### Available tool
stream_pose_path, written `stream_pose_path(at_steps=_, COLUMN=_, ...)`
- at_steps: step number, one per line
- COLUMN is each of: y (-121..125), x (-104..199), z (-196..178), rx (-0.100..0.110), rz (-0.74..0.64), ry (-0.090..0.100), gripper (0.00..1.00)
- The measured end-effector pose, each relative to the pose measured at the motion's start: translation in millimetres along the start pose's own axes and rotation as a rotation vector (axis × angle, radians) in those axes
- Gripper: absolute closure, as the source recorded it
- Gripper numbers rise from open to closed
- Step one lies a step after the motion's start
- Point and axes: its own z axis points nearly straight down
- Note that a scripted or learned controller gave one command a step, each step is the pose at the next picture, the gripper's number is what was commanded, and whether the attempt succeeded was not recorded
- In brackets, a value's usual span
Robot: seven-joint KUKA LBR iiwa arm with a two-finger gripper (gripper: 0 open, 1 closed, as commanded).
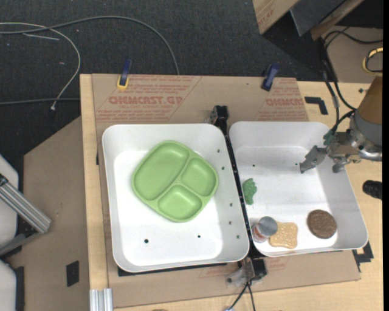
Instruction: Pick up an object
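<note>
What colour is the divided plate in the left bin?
Light green; the divided plate shows best in the camera view.

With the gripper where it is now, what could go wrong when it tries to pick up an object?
1. The small grey can, tan cracker-shaped piece and brown round cookie lie near the right white bin's front wall, so fingers may strike it.
2. Can and cracker touch; a grasp may push both.
3. The gripper hangs far from them.

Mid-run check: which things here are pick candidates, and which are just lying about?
Job:
- tool, above the right bin
- green leafy piece
- brown round cookie
- tan cracker
- small round can
- green divided plate, in the left bin

Lying about:
- blue clamps
- cables
- cardboard box
</note>
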Motion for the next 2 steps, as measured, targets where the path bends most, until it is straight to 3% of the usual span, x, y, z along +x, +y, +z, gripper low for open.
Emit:
stream_pose_path(at_steps=1, y=3, x=0, z=-7, rx=-0.014, rz=-0.003, ry=-0.003, gripper=0.0)
stream_pose_path(at_steps=2, y=1, x=-1, z=33, rx=-0.011, rz=-0.004, ry=-0.002, gripper=0.0)
